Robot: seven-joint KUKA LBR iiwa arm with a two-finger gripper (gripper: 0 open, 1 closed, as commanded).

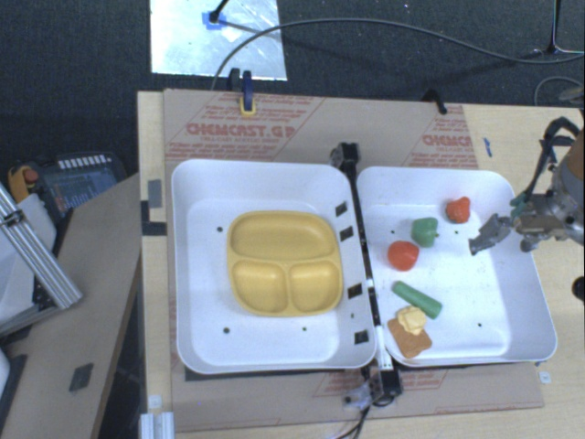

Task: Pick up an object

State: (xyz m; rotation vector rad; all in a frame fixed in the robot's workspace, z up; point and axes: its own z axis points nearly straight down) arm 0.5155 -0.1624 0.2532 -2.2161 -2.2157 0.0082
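Grey gripper [484,236]: over right white bin [521,337], grip state — cannot tell.
Nearest target: small green plastic pepper [424,231], just left.
Risk: red plastic tomato [403,255] alongside gets nudged, spoiling pinch.

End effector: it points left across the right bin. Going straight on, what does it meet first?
Most likely the green pepper, the first item left of the end effector; the red tomato lies just below that line. Height above the bin is unclear, so it might pass over.

A yellow divided tray [281,273] lies in the left white bin [196,245] on the counter [151,117]; cardboard [302,122] printed in red underlies both bins. A foil sheet [183,26] lies on the dark floor beyond; a cable [411,33] crosses it.
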